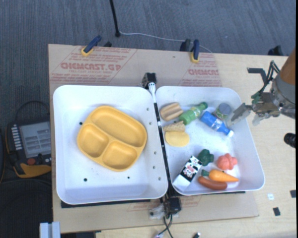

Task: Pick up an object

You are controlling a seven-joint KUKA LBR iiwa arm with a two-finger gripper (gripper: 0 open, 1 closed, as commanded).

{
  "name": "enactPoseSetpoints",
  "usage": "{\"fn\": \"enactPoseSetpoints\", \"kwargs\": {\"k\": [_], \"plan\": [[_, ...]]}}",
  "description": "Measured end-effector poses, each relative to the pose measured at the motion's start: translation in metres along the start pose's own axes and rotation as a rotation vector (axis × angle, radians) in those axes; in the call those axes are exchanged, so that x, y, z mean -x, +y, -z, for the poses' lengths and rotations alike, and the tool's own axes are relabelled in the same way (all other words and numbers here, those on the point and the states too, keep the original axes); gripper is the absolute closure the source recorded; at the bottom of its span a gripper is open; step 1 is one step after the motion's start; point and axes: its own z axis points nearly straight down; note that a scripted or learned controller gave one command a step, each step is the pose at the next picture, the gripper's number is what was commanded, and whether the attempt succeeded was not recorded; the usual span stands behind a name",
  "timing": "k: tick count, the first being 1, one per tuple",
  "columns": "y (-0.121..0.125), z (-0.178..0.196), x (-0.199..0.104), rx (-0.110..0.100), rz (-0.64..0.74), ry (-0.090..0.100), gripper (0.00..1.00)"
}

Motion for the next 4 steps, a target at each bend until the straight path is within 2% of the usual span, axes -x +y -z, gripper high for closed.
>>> {"fn": "enactPoseSetpoints", "kwargs": {"k": [1,2,3,4], "plan": [[0.023,-0.123,-0.017,0.001,0.000,0.000,0.00],[0.023,-0.114,-0.018,0.000,0.001,0.000,1.00],[0.067,-0.077,-0.065,-0.001,0.001,0.000,1.00],[0.068,-0.068,-0.066,-0.001,0.003,-0.001,1.00]]}}
